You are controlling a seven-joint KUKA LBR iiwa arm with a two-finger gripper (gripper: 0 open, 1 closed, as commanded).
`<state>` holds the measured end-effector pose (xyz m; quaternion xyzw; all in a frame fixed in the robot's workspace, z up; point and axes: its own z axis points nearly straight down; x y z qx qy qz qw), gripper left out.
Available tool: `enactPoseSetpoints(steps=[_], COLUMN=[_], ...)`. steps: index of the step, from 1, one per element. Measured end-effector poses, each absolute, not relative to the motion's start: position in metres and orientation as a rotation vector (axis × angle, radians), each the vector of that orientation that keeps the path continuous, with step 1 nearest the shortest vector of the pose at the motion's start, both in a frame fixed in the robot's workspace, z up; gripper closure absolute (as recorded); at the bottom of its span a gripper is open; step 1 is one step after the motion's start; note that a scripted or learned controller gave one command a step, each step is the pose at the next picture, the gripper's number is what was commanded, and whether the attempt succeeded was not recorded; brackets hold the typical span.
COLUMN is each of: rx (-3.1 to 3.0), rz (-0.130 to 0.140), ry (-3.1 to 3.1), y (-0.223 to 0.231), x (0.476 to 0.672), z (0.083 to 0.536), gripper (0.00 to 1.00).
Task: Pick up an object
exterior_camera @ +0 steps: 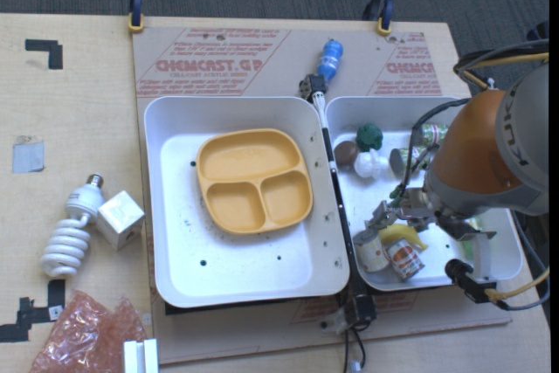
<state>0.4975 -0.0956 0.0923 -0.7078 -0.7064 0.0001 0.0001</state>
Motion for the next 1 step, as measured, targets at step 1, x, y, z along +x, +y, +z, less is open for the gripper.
enactPoseSetpoints(steps=[1], rx=[-2.227], rz=[-0.003], ry=[-2.219], y=[-0.0960], x=[0.4993], z=[0.1024], gripper=[1.00])
